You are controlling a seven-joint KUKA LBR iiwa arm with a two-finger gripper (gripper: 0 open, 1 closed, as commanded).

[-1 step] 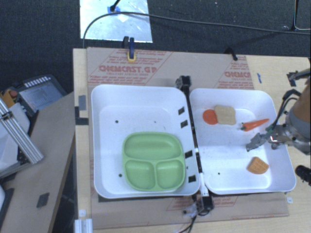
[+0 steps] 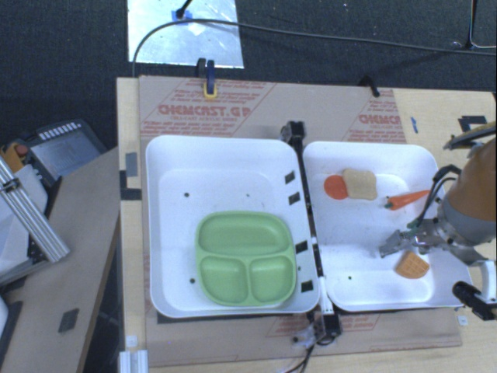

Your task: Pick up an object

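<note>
Two bins, gripper [image 2: 394,245] at 3 o'clock in right bin [image 2: 365,290], fingers' state unclear, waffle [image 2: 412,266] just beside, green tray [image 2: 246,256] in left bin [image 2: 167,231].

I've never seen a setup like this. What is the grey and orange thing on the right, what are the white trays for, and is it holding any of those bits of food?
This single picture comes from one camera fixed above a bench, looking down at a slant. The grey and orange thing is a robot arm reaching in from the right. At its end is a gripper, a two-finger claw for picking things up.

The two white trays are shallow bins. The left bin holds a green divided plate. The right bin holds what look like toy foods: a red round piece touching a tan bread slice, an orange carrot, and an orange waffle-like piece.

The gripper sits low over the right bin, just beside the waffle-like piece. I cannot see anything between its fingers, so I would not say it holds anything.
</note>
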